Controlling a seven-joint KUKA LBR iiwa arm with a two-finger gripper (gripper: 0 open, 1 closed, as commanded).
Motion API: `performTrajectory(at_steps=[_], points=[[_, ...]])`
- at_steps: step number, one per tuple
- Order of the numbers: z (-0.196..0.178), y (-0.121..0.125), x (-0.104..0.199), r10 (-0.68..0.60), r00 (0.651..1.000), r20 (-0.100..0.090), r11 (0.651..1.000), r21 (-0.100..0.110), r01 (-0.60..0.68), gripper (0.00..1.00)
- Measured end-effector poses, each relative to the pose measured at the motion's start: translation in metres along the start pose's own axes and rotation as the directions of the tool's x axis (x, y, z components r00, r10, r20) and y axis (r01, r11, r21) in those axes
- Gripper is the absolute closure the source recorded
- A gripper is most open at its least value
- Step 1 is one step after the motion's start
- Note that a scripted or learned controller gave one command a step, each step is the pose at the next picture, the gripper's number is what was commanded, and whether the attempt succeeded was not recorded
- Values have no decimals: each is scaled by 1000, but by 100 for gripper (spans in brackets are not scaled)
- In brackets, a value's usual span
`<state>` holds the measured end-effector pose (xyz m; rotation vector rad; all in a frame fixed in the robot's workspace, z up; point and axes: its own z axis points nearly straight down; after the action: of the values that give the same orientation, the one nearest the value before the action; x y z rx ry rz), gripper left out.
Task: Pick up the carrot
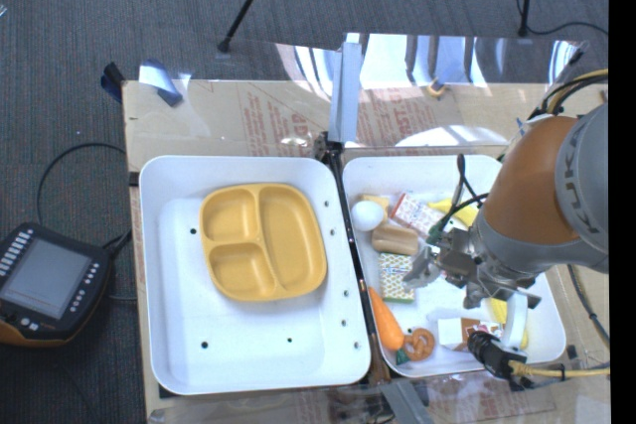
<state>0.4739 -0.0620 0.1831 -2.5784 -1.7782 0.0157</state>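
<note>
So far the carrot (386,320) is not picked up. It lies on the floor of the right bin (553,348), along that bin's left wall, in the lower middle of the frame. Nothing is touching it from above, as far as I can see.

The gripper (437,263) hangs over the middle of the right bin, up and to the right of the carrot and near it, but apart from it. Whether the jaws are wide or narrow I cannot tell, because the wrist and cables cover much of them, and no object is visible between them. In my judgement the task is at the beginning: the reach, the closing on the carrot and the lift are all left to do.

The carrot's long axis runs on a diagonal, from upper left to lower right in the frame. Its thin orange tip points to the upper left, toward the wall between the two bins. Its thick end with the green top points to the lower right, just beside a pretzel (420,344).

Other small things crowd the right bin: an egg (368,213) near its upper left corner and a green patterned packet (397,276) just beside the carrot's tip. The left bin (179,333) holds a yellow tray (263,240).
</note>
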Motion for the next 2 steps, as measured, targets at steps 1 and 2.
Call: performTrajectory(at_steps=[1, 2], points=[[-49, -7, 23, 47, 999, -1, 999, -6, -47, 0], [-50, 35, -54, 45, 999, 0, 999, -3, -45, 0]])
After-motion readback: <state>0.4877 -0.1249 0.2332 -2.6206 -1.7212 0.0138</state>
